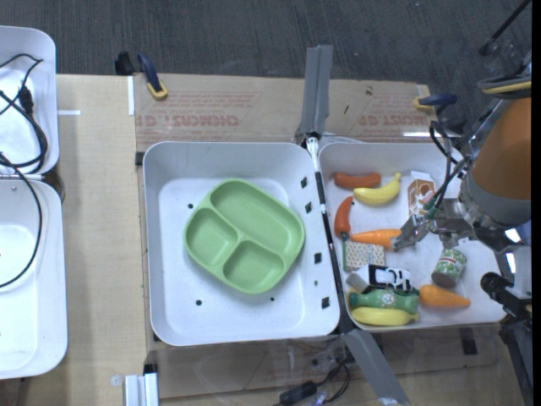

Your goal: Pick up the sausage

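From my remote station I took the carrot (378, 238) in the right bin (385, 149) as my landmark. Nearer the camera than the carrot lay a green bottle (385, 299) on a yellow banana (382, 315), with a second carrot (443, 297) and a small can (449, 266) to their right. The claw (412, 231) hung at the carrot's right end; I could not tell whether it was spread or pinching. Just left of the carrot lay one sausage (342, 216), upright in the view. Beyond the carrot lay another banana (378, 192), then a second sausage (357, 178). Far left of the carrot, a green divided plate (244, 236) sat in the left bin (169, 311).
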